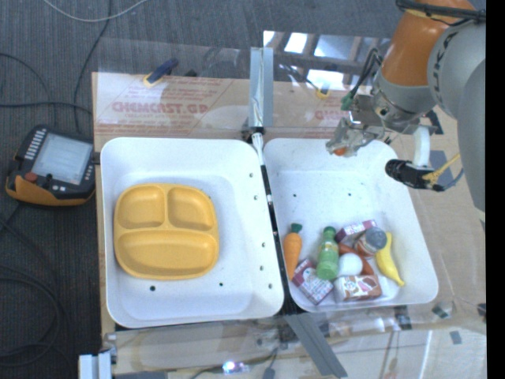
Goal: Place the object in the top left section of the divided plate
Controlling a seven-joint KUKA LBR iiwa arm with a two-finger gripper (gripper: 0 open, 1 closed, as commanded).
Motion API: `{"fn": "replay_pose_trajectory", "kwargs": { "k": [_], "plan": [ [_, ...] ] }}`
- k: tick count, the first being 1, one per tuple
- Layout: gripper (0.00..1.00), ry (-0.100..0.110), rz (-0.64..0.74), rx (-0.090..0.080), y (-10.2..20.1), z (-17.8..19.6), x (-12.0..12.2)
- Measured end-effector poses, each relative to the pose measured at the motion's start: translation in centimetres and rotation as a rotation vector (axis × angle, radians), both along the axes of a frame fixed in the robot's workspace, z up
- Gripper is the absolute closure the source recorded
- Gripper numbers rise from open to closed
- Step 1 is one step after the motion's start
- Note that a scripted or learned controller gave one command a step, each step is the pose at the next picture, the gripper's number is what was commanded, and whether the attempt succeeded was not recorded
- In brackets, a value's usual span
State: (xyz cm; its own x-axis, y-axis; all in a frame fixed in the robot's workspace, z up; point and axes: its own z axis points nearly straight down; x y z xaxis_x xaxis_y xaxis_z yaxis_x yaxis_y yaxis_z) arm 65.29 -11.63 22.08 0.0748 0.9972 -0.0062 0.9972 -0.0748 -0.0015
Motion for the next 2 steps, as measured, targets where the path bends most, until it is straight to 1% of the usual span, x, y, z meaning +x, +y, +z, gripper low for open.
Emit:
{"fn": "replay_pose_trajectory", "kwargs": {
  "k": [1, 2],
  "plan": [
    [1.00, 0.004, -0.236, 0.007, 5.3, -3.9, -8.8],
    [1.00, 0.001, -0.108, 0.005, 14.6, -3.8, -9.4]
  ]
}}
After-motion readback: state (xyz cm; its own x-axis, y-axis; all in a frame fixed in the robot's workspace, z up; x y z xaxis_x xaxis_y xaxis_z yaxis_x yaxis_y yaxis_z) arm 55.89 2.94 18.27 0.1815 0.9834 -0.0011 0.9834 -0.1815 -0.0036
